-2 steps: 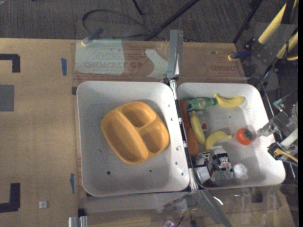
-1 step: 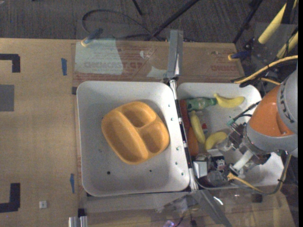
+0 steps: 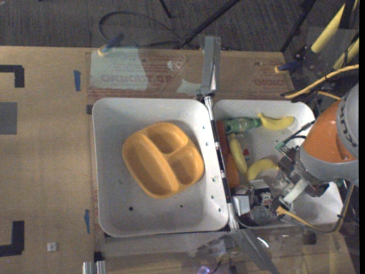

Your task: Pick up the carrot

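Observation:
The carrot (image 3: 230,167) is a long orange piece lying along the left wall of the right bin (image 3: 302,110). It runs from the far side toward the near side and is partly covered by a yellow banana (image 3: 237,153). My gripper (image 3: 255,201) is down in the near-left part of the right bin, just beyond the carrot's near end and slightly to its right. Nothing can be made out between its fingers. The arm, with its orange band (image 3: 325,141), reaches in from the right.
The right bin also holds a green bottle (image 3: 242,124) and two more bananas (image 3: 276,121) (image 3: 261,167). A yellow divided plate (image 3: 162,158) sits in the left bin (image 3: 108,153). A metal divider (image 3: 217,158) separates the bins.

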`<state>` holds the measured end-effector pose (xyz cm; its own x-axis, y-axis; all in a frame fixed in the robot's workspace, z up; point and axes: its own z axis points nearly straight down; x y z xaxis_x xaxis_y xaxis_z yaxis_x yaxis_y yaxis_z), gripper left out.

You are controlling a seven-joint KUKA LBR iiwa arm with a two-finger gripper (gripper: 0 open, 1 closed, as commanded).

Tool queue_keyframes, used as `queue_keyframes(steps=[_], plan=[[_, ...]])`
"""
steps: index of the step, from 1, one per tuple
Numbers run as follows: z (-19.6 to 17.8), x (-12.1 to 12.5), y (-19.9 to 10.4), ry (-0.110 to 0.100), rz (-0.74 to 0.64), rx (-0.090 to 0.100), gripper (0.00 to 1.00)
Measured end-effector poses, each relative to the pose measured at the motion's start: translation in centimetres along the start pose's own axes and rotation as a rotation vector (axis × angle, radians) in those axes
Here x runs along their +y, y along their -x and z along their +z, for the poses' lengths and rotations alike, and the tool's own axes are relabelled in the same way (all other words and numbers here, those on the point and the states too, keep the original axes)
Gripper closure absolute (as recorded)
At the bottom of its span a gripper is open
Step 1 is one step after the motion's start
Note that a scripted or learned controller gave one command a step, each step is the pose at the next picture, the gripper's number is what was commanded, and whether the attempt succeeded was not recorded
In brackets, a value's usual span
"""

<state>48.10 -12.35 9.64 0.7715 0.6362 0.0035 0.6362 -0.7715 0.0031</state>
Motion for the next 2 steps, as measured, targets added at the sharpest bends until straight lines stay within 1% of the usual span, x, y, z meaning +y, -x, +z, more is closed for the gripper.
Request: queue_keyframes(steps=[1,2], plan=[[0.9,1.1,-4.6,0.001,-0.179,-0.003,1.0],[-8.8,-4.3,-3.4,-0.004,-0.731,-0.003,1.0]])
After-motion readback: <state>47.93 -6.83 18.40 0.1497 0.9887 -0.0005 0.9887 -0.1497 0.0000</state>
